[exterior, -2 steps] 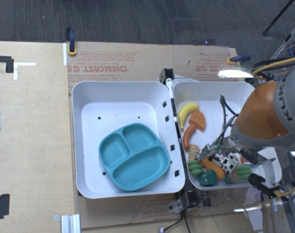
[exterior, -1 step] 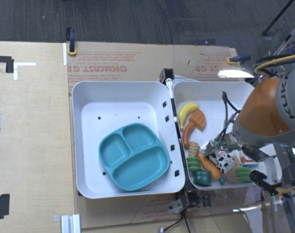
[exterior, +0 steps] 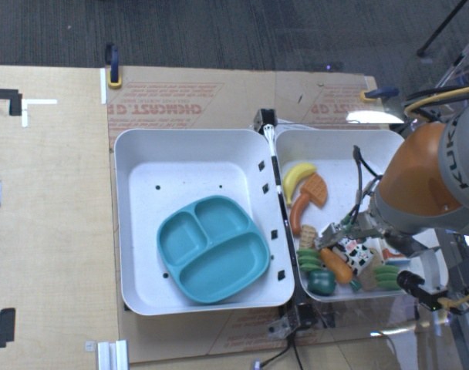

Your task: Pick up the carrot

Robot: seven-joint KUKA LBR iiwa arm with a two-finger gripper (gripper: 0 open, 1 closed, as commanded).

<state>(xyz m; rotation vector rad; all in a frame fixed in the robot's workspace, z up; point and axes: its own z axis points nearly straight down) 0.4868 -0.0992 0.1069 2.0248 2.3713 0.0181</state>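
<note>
The carrot (exterior: pixel 337 267), a short orange piece, lies slantwise near the front of the right bin (exterior: pixel 339 141), among other toy food. My gripper (exterior: pixel 339 237) hangs low over the bin, just behind and above the carrot, close to it. The grey arm with its orange band (exterior: pixel 420 172) comes in from the right and hides part of the bin's right side. Whether the gripper touches the carrot cannot be made out.
The right bin also holds a yellow banana (exterior: pixel 298 177), an orange wedge (exterior: pixel 317 190), a reddish-orange sausage shape (exterior: pixel 298 211), green pieces (exterior: pixel 321 282) and a black-and-white item (exterior: pixel 358 255). A teal divided plate (exterior: pixel 213 247) lies in the left bin (exterior: pixel 134 206).
</note>
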